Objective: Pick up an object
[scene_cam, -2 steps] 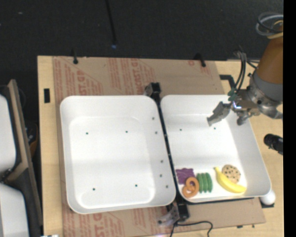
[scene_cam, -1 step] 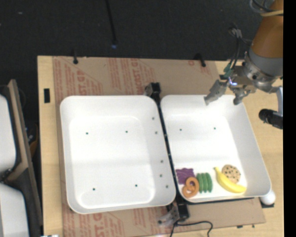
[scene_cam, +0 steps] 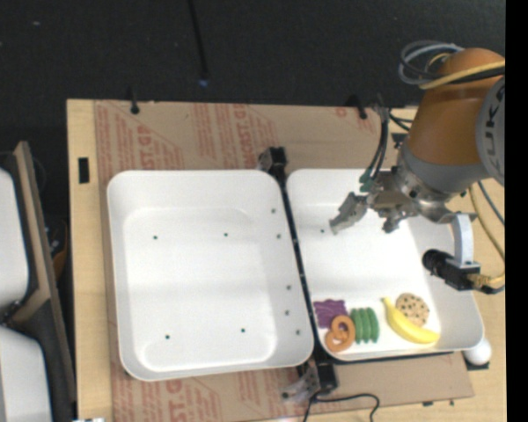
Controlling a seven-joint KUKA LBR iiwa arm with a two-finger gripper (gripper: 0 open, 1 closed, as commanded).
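The metal two-finger gripper point(scene_cam: 367, 213) hangs spread and empty over the right white bin point(scene_cam: 334, 192), probably lining up; the yellow plastic banana point(scene_cam: 408, 325) lies lower right.

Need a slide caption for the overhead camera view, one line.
End effector open above the right bin; banana, cookie and other toy foods along its near edge.

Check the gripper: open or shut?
Open. The gripper hangs over the right bin, its two fingers spread apart with nothing between them.
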